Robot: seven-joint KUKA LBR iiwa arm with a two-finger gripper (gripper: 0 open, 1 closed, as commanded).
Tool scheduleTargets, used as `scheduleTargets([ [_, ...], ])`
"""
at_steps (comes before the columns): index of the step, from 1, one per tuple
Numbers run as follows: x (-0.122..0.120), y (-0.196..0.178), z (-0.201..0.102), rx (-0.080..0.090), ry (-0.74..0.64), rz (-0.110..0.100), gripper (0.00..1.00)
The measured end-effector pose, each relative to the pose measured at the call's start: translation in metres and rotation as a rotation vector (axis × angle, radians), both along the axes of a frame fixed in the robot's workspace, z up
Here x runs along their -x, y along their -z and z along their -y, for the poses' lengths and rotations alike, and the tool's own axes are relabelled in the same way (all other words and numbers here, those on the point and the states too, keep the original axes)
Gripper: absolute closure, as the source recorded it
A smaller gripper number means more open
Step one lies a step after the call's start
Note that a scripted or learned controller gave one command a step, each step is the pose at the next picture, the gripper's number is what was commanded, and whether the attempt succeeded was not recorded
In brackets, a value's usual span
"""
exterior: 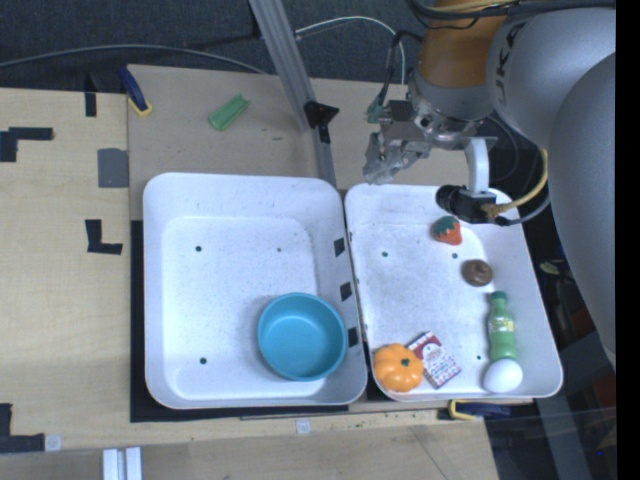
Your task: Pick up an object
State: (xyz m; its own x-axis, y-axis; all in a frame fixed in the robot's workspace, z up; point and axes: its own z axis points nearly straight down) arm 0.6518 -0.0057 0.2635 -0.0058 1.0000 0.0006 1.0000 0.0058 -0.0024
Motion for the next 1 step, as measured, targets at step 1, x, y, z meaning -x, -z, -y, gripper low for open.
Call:
scheduleTargets([
  [1, 0.0041, 0.0259, -0.0529, 0.000, 0.000, -0.002, 1.00],
])
